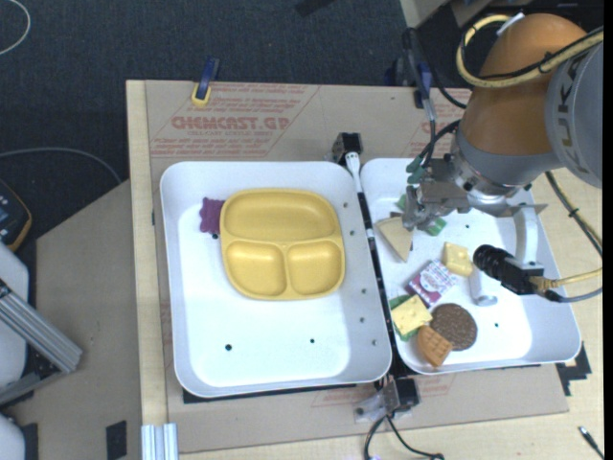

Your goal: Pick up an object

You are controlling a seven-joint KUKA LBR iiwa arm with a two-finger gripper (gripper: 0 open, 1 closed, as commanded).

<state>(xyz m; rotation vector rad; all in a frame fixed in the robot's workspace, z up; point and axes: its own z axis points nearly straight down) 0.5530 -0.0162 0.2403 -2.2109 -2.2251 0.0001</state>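
Left bin (192, 286): yellow divided tray (283, 242) sits toward its far half, three compartments, long one at the far side. Purple piece (210, 215) pokes out from under/beside the tray's left edge, touching it.

Right bin (556, 338): loose items cluster along its left half and near edge. Cream wedge (394, 237) lies by the bin's left wall. Toward the near edge from it: purple-and-white packet (431, 280), small yellow block (458, 258), yellow-green piece (409, 315) at the left wall, brown round cookie (456, 325), waffle-like piece (433, 347) at the near edge, touching the cookie.

Gripper (428, 204) is low over the far-left part of the right bin, orange-banded wrist above it to the right. Cream wedge is just beside it, on the near-left side, close to touching; can't tell if there's contact. A bit of green (436, 224) shows right under the gripper. Finger state: can't tell, the wrist body and cabling hide the tips. Nothing visibly held between them.
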